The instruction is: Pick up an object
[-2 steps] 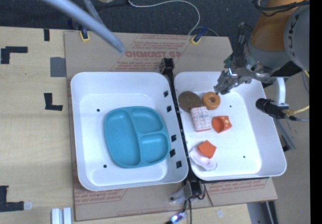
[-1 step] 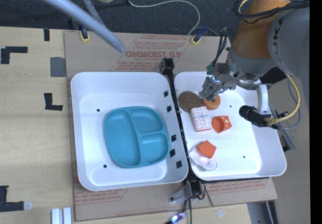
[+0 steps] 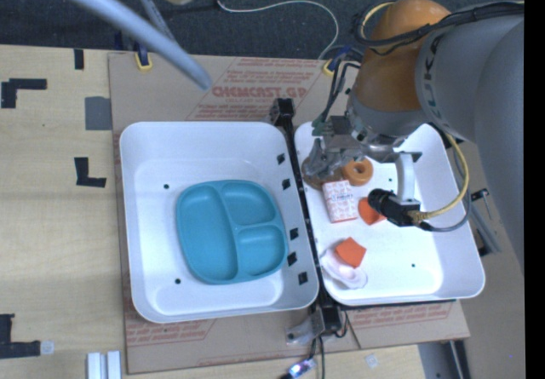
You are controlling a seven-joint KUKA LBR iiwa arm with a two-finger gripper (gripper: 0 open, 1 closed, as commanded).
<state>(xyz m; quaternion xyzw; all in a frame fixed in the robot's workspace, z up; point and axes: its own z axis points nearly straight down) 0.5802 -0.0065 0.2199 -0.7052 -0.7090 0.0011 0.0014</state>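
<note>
My gripper (image 3: 317,163) reaches down into the right bin (image 3: 443,279), near its left wall. Right beside it lies a small brown ring like a doughnut (image 3: 358,170). Just below the gripper is a small pink-and-white box (image 3: 340,200). An orange piece (image 3: 369,212) lies to the right of the box. Further toward the front sit an orange block (image 3: 349,251) and a white object (image 3: 344,276), touching each other. I see nothing between the fingers.
The left bin (image 3: 145,164) holds a blue divided plate (image 3: 232,229). A black divider with clips (image 3: 292,190) runs between the two bins. The arm's grey and orange body (image 3: 409,54) hangs over the back of the right bin.
</note>
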